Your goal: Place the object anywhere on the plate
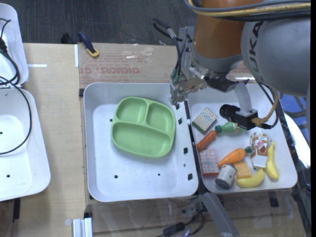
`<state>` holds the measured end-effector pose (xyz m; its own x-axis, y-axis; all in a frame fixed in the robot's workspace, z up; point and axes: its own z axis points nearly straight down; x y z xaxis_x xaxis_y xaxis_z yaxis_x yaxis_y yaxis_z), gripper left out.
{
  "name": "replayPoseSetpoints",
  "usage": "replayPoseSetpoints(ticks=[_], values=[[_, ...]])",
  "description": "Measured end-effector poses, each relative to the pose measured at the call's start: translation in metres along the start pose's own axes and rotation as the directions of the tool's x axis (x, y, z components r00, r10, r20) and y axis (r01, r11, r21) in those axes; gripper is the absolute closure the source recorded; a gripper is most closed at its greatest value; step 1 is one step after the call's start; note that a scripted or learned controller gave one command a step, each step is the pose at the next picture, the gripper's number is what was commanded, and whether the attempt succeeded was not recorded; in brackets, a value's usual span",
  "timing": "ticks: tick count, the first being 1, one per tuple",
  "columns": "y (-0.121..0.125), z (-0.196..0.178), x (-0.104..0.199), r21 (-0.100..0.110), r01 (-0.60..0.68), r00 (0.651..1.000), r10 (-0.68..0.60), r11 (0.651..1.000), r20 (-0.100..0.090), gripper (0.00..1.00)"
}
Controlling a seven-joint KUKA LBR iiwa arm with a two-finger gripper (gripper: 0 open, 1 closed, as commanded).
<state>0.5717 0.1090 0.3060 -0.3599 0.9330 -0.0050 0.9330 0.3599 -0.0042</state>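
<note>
Claw (178,94) hangs over the seam between the two white bins, just past the plate's two o'clock corner; I can't tell whether it is spread or pressed together, and I see nothing in it.

From where I stand, the green plate (143,126) sits in the left bin (98,172), toward its upper middle, a three-compartment tray lying flat with nothing on it.

Everything loose is in the right bin (289,174). Nearest the claw, at about five o'clock from it, lies a small patterned square packet (204,119), and just below that a carrot (206,140) tilted on a slant. At three o'clock from the carrot a green bottle (230,128) lies on its side. Lower down are a pink block (208,162), a second carrot (232,156), a tin can (225,176) on its side and a banana (251,180) along the six o'clock rim. A second banana (271,163) stands along the right side beside a small carton (259,146).

Grey arm (276,38) with its orange band looms at one o'clock. Cardboard (123,65) covers the tabletop (54,73) behind the bins.
</note>
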Motion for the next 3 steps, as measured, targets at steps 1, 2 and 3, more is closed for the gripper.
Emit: replayPoseSetpoints(ticks=[1,2,3], values=[[0.042,0.057,0.067,0.000,-0.010,1.000,0.010,1.000,-0.003,1.00],[-0.035,0.058,0.084,0.001,-0.121,0.993,0.121,0.993,-0.004,1.00],[-0.035,0.058,0.084,0.001,-0.122,0.993,0.122,0.993,-0.004,0.00]])
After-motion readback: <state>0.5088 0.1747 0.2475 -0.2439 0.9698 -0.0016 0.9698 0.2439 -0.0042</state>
